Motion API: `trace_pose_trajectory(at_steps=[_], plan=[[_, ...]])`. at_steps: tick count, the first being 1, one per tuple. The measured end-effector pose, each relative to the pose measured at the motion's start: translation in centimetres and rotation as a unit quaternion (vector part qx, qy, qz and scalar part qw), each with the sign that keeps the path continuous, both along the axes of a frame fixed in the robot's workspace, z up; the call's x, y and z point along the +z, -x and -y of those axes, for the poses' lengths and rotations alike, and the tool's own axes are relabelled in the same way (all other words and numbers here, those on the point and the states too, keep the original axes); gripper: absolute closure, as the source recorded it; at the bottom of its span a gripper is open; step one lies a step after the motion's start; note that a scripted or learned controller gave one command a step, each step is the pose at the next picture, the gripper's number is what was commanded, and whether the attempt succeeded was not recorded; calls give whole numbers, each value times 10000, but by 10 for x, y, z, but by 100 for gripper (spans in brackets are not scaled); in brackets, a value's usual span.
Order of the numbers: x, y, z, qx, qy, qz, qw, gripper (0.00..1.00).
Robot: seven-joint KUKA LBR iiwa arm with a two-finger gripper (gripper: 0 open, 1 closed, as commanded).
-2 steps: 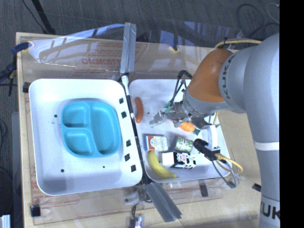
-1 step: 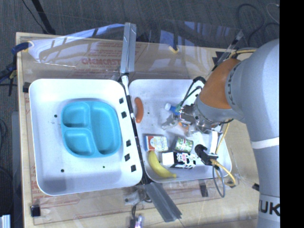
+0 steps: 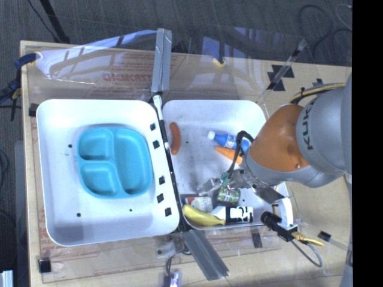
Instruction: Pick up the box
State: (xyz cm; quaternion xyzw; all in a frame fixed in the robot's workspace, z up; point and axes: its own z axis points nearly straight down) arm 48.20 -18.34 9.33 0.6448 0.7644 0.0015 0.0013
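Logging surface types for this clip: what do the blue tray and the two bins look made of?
Blue tray: likely moulded plastic, matte to satin, judging by its uniform colour and rounded compartments. Left bin and right bin: probably smooth white plastic with a soft sheen and rounded corners.

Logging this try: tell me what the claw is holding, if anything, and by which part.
It cannot be told. The claw is low in the right bin, over the clutter by the banana and the box; no object shows gripped in it.
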Motion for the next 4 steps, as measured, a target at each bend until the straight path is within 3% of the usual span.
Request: trace_pose_trajectory(at_steps=[1,2,3,4], plan=[[22,-11,28,-1517,2,-21,9884,0],[22,-11,28,-1517,2,-20,9884,0],[33,-104,8,-620,0,-26,9981,0],[9,-110,23,-1597,-8,66,9871,0]])
